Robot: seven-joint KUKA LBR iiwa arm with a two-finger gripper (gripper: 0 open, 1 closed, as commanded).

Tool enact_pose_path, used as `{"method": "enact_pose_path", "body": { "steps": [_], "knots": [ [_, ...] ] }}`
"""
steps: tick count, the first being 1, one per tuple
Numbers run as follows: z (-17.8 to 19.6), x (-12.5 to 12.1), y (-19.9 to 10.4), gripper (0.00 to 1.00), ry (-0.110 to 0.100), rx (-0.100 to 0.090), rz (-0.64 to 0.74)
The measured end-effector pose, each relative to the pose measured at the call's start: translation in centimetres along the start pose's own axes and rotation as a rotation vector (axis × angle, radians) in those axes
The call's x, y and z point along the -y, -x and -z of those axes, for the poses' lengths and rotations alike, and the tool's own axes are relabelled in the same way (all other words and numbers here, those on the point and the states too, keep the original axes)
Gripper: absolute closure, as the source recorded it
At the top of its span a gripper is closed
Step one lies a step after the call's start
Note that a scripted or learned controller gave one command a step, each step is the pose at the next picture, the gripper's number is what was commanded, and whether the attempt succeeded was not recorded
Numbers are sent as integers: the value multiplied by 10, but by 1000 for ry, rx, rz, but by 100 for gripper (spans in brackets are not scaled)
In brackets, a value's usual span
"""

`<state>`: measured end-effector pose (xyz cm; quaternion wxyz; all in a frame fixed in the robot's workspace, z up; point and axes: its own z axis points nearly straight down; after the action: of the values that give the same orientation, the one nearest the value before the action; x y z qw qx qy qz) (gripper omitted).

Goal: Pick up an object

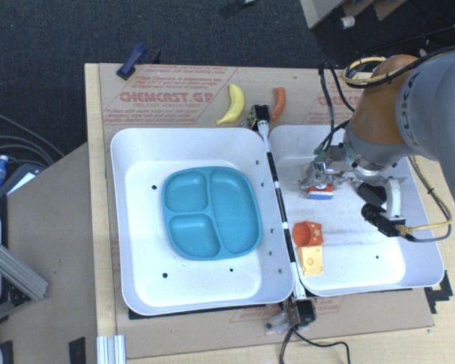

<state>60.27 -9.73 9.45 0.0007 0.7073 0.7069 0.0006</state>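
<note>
While you look down on the bench, note the small red, white and blue object in the right bin, its long axis lying roughly left to right across the view. You have the gripper directly over it, touching or just above; whether it is gripping cannot be told. Your arm reaches in from the right, orange band above the wrist, tool pointed down. Nearer the front edge lie an orange block and a yellow block, touching. The left bin holds a blue divided plate.
</note>
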Motion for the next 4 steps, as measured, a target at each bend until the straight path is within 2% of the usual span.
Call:
{"method": "enact_pose_path", "body": {
  "steps": [1,2,3,4],
  "knots": [
    [123,7,-39,100,0,0,1],
    [151,51,-108,100,-5,-2,1],
    [163,52,-61,100,0,1,0],
    [161,25,-40,100,0,1,0]
  ]
}}
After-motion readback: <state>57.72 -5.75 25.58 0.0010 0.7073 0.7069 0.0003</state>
